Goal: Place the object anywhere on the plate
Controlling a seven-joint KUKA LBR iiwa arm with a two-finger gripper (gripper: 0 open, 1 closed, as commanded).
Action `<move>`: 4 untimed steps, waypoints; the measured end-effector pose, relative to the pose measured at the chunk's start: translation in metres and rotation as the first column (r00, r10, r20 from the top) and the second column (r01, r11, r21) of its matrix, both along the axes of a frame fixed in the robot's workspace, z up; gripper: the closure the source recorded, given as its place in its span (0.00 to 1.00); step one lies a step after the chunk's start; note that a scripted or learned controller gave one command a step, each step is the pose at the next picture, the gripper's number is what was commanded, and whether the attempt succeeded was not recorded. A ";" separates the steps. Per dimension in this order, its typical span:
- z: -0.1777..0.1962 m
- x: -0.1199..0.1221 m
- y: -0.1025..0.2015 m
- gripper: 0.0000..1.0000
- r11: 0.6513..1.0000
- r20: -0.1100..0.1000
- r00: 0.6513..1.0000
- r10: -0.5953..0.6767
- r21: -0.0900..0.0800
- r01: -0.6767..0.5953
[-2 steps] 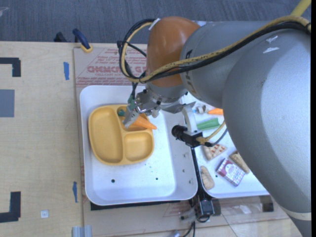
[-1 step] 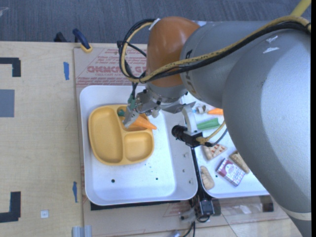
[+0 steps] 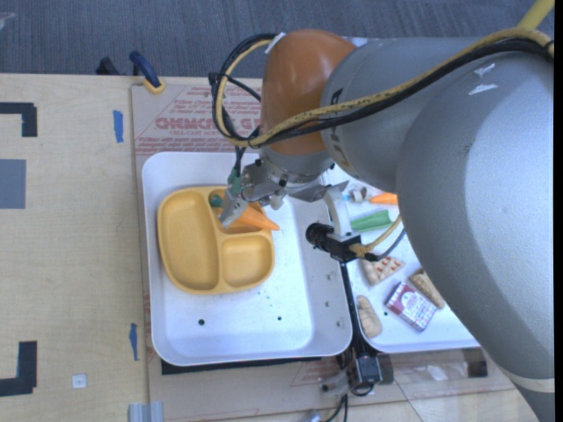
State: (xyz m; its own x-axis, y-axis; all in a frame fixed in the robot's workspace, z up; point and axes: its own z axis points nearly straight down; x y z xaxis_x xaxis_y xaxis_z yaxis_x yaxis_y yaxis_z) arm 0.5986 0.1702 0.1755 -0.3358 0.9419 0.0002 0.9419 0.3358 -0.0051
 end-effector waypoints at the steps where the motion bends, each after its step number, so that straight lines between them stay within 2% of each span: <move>1: 0.000 0.000 0.000 0.00 1.000 0.000 1.000 0.000 0.000 0.000; 4: 0.000 0.000 0.000 0.00 1.000 0.000 1.000 0.000 0.000 0.000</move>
